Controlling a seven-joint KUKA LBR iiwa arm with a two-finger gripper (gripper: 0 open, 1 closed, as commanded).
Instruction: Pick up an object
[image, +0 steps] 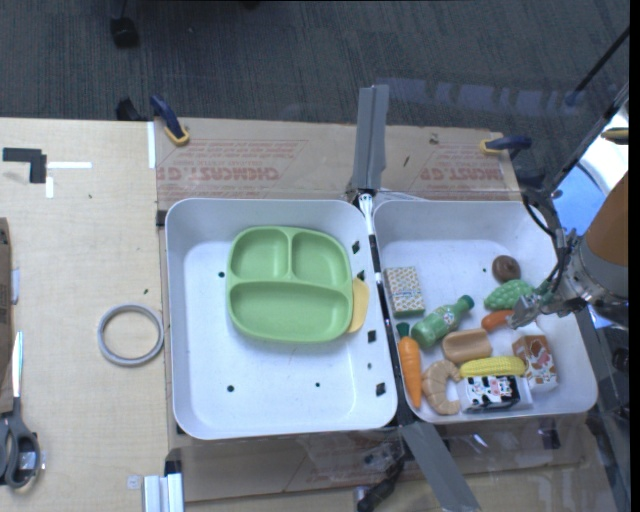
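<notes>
Even, bright overhead light, soft shadows, mild glare on white bins (190, 330); slightly soft focus.

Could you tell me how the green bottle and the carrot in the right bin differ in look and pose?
The green bottle is green with a white cap; the carrot is orange with a green top. The bottle lies slantwise, cap toward the bin's far right; the carrot lies along the bin's left wall. The bottle looks stouter, the carrot slimmer and tapered. Both lie flat in the right bin, close together among other toy foods.
</notes>
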